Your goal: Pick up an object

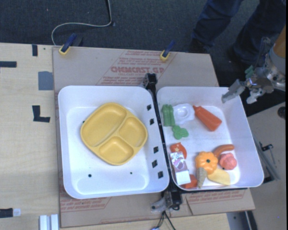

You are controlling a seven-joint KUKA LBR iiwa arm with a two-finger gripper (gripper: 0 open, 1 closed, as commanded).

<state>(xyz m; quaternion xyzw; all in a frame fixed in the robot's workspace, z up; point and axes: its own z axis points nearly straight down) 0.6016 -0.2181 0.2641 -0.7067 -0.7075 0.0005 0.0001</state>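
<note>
Left bin (69, 128): 1 yellow divided plate (114, 133), lying flat, nothing on it. Right bin (245, 128): green pieces (169, 116) by the divider, a clear cup (183, 112), an orange carrot (207, 118) at the far side; near side crowded with a small carton (178, 163), pumpkin (207, 162), sausage (222, 149), pink ball (228, 161), yellow wedge (220, 178), several touching.

My gripper (240, 92) hangs above the right bin's far right corner, fingers spread apart, nothing between them. Judgement: pick not begun; choosing, descent, closing and lift all remain.

Unclear: items under the pumpkin overlap; my wrist is cut off at the frame's edge.
</note>
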